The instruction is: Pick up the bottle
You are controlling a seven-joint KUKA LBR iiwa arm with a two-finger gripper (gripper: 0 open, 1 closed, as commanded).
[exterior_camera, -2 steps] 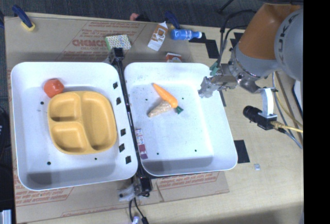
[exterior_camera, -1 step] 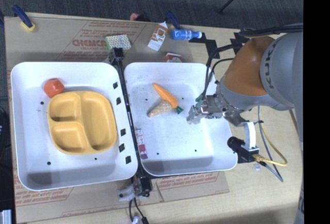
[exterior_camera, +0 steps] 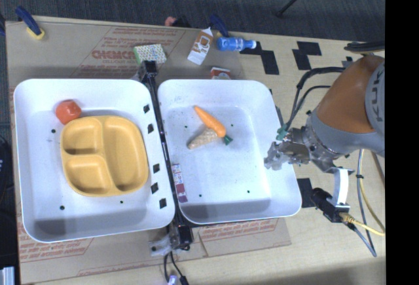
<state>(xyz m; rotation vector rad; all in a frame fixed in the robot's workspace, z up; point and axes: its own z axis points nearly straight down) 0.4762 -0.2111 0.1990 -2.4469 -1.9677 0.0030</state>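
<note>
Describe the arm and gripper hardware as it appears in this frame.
The arm is grey with a broad orange band above the wrist. Its gripper is a grey metal assembly with a small green spot. Black cables loop beside the arm, and a yellow cable trails below.

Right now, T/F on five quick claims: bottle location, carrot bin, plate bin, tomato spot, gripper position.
1. The blue bottle lies on the bench outside both bins. True.
2. The carrot is in the left bin. False: it lies in the right bin, beside a beige cone-shaped item.
3. The yellow divided plate sits in the left bin. True.
4. The red tomato-like item sits on the plate. False: it rests on the bin floor by the plate's upper left corner.
5. The gripper is over the bottle. False: it is at the right bin's right rim, well away from the bottle.
</note>
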